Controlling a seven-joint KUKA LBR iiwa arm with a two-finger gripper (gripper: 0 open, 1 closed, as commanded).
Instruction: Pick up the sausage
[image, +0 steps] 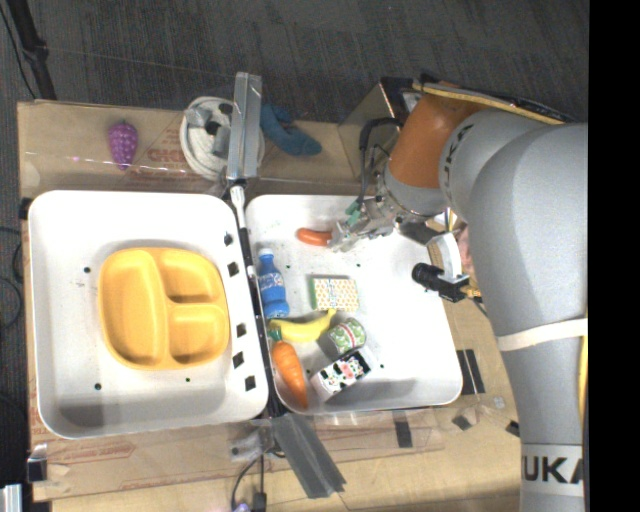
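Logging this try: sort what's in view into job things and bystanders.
Job: sausage, gripper right beside it in the right bin.

Lying about: blue bottle, banana, carrot, yellow tray, purple grapes.

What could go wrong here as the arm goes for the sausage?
The tool sits at one end of the sausage, not over its middle, so a closing grip may just nudge it aside. The sausage lies close to the bin's back wall, so it might get pushed against it and roll.
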